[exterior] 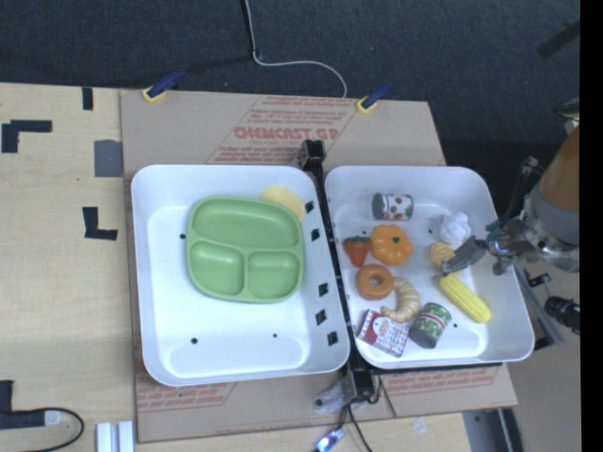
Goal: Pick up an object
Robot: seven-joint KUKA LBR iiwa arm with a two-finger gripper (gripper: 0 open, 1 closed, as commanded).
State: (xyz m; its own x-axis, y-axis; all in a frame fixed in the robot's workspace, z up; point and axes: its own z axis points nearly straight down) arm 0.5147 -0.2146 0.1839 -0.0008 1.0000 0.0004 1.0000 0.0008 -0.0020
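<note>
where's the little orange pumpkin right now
The small orange pumpkin sits in the right white bin, near its left side, between the red strawberry and the brown ring doughnut.

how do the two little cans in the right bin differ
The can near the far wall has a pale label with red and dark ends; the can at the near side has a green label. The far can lies on its side, pointing left-right; the near can leans at a slant beside the corn. The far can lies apart from other items; the near one is crowded between the corn and a red-and-white packet. Both are small toy-size cans.
</note>
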